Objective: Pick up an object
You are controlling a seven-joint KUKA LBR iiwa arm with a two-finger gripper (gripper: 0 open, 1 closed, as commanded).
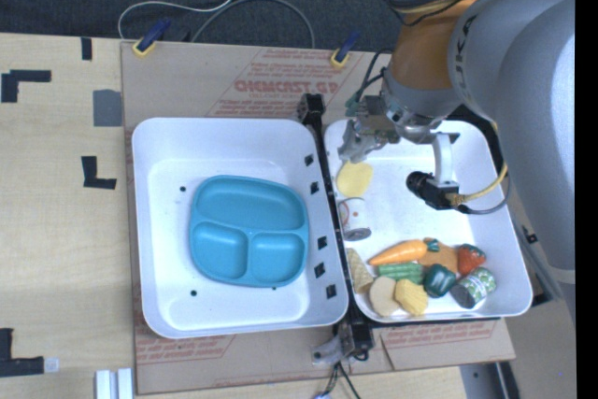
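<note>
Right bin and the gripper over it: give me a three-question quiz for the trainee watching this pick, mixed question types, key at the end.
1. True or false: the blue divided plate lies in the left bin.
2. Multiple choice: the pale yellow piece just below the gripper lies (A) near the divider-side wall of the right bin, (B) on the blue divided plate, (C) outside both bins.
3. Fill in: the toy carrot sits in the cluster of toy food along the right bin's ______ edge, the one nearest the camera.

Key: 1 true; 2 A; 3 front (bottom of the view).
</note>
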